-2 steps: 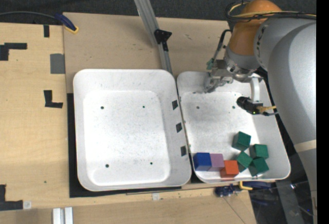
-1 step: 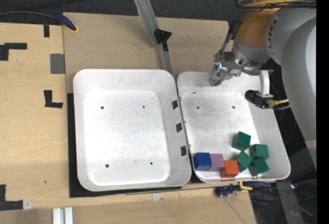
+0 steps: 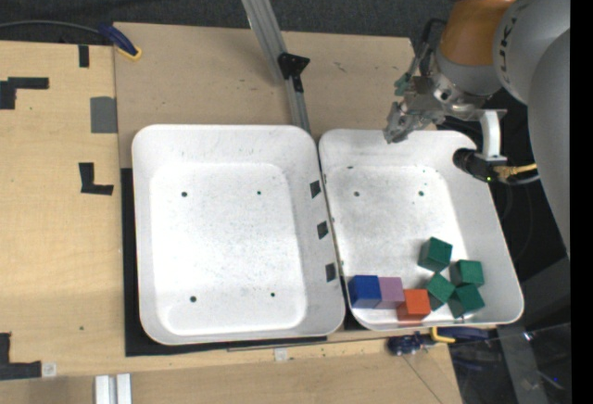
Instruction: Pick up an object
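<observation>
Blocks crowd right bin's near corner (arm apart).

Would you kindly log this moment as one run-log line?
gripper: above right bin's far rim | blocks: clustered at near edge, untouched | left bin: idle

The 2 bins are white with fine dark speckling. In the right one lie a blue cube, a lilac cube, an orange cube and 4 green blocks. The arm is grey with an orange band. The bench is tan.
</observation>
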